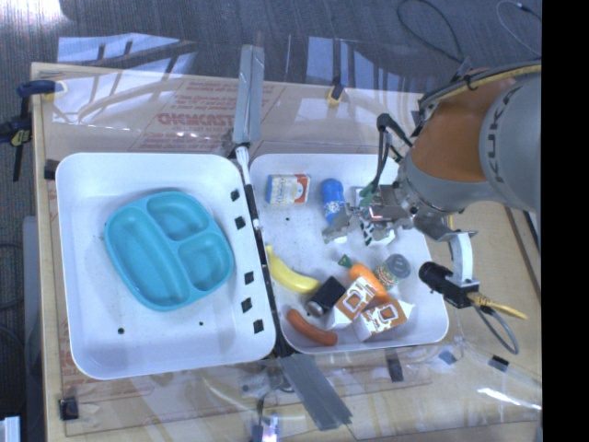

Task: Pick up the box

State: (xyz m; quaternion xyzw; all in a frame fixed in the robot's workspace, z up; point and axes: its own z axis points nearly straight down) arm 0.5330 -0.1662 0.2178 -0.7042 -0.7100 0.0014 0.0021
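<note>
Camera view has the claw (368,221) low in the right bin, its opening impossible to judge, the box (287,190) lying apart to its upper left, the blue can (331,198) between them risking a knock.

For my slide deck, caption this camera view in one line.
KUKA arm's gripper hovers in the cluttered right bin; small box near its far edge.

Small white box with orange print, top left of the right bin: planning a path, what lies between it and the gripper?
A blue can lies between the box and the gripper.
</note>
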